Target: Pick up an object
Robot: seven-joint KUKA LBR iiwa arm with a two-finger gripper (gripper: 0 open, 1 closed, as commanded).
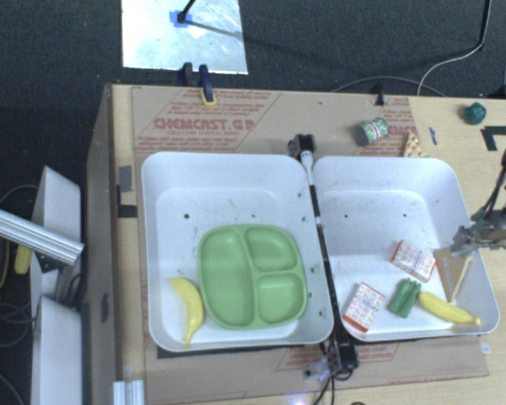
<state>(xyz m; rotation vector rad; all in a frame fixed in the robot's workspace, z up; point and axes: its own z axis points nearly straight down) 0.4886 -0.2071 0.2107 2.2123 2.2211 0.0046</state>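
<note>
camera view: gripper [482, 236] beside wooden wedge [452, 270], right bin [379, 175].

1. Even, fairly bright overhead light fills both white bins [236, 175].
2. A silvery sheet [184, 24] on the dark floor beyond the bins glares almost blank.
3. Shadows inside the bins are faint and soft.
4. The whole frame looks slightly soft and grainy.
5. Right of the bins, the gripper [481, 236] seems blurred.
</note>
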